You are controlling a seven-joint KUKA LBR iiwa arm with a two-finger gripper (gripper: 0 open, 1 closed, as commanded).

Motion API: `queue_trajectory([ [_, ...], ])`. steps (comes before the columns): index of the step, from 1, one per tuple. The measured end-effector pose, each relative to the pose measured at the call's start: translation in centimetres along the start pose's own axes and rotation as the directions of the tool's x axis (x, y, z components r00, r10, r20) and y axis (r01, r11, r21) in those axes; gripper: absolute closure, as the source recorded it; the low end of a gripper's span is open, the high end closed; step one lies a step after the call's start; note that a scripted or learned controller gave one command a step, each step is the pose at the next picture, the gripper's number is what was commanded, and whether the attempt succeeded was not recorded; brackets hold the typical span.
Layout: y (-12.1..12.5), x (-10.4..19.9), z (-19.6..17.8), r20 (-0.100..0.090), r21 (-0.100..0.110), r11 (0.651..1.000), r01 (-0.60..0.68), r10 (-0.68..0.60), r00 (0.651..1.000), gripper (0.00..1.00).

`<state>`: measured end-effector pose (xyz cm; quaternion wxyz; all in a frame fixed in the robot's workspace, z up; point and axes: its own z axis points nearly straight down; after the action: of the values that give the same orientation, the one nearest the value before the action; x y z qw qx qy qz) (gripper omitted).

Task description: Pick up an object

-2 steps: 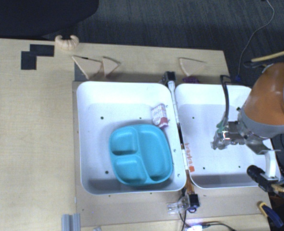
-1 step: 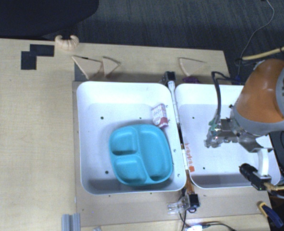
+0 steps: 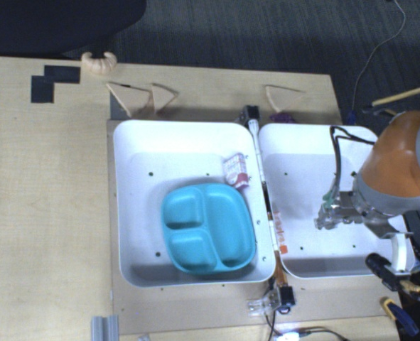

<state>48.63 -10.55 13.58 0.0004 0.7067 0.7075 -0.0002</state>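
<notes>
A blue three-compartment plate [image 3: 208, 227] lies in the left bin [image 3: 135, 190], toward its front right. A small pink-and-white packet [image 3: 236, 170] rests just behind the plate, near the divider between the bins. My gripper [image 3: 330, 215] hangs over the right bin [image 3: 295, 162], at its right side, below the orange wrist band [image 3: 401, 163]. It is far from both the plate and the packet. Nothing shows between or under its fingers.
A black-and-white bar with orange markings [image 3: 265, 190] runs along the divider between the bins. Cables [image 3: 337, 144] loop from the wrist over the right bin's far edge. Wooden brackets [image 3: 142, 94] stand behind the bins. Connectors [image 3: 277, 300] sit at the bench front.
</notes>
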Motion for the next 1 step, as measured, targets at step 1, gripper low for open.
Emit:
queue_trajectory([
  [1, 0.04, -3.49, 2.53, -0.001, -0.001, 1.0, 0.0, 0.0, 1.0, 1.0],
])
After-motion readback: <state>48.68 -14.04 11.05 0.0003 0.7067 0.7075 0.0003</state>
